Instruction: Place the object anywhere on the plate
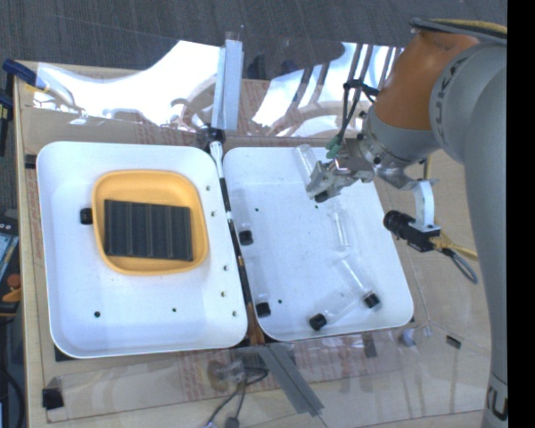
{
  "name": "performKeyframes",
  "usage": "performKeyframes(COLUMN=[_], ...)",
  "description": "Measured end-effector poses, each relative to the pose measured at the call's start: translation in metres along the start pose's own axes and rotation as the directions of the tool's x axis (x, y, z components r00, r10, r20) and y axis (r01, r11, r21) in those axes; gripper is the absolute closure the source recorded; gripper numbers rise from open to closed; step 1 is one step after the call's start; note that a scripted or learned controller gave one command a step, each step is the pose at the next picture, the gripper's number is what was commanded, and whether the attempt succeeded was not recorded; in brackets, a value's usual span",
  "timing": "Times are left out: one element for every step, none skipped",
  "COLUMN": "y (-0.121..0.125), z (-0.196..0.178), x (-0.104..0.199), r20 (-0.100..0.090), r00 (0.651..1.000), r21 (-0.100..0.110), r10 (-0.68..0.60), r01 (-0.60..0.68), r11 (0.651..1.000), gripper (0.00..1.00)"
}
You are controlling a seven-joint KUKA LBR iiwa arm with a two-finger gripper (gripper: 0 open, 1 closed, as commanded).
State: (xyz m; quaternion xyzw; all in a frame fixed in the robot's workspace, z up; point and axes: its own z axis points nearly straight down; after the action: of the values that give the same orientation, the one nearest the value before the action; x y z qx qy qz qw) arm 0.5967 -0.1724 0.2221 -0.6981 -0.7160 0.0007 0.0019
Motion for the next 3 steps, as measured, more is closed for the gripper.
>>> performKeyframes(y=[0.017, 0.017, 0.002], z=[0.011, 0.011, 0.038], x=[0.024, 0.024, -0.002], r20=[0.000, 0.000, 0.003], r00=[0.969, 0.969, 0.818], r21=[0.001, 0.000, -0.001], r10=[-0.246, -0.246, -0.575], r01=[0.246, 0.246, 0.575], r11=[0.969, 0.969, 0.818], gripper=[1.00, 0.00, 0.00])
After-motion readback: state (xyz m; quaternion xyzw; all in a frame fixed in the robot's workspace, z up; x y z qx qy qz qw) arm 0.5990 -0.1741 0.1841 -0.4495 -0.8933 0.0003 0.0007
